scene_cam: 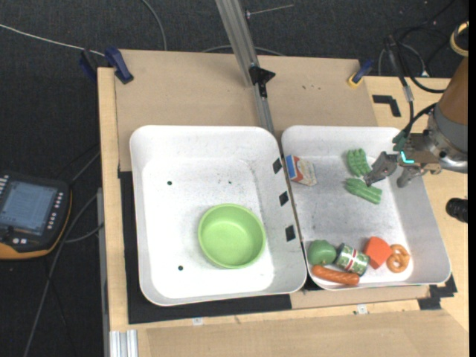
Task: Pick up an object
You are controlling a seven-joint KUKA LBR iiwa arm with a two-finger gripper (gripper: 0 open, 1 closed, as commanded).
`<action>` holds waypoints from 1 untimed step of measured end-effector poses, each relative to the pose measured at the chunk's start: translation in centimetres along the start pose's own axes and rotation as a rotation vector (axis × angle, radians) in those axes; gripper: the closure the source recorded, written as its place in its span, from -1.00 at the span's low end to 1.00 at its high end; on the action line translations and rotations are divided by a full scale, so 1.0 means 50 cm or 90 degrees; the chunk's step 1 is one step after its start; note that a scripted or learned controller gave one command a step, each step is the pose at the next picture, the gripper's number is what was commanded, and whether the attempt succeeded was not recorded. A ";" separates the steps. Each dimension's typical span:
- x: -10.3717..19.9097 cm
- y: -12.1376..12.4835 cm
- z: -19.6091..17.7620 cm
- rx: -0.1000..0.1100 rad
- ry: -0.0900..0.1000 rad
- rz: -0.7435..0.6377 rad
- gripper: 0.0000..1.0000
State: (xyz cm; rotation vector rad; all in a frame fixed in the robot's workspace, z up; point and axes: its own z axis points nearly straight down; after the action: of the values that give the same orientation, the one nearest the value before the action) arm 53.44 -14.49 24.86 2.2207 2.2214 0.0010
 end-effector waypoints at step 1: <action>0.000 0.000 0.000 0.000 0.000 0.000 -1.00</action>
State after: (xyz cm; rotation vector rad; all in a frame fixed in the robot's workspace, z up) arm 53.44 -14.49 24.85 2.2208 2.2215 0.0009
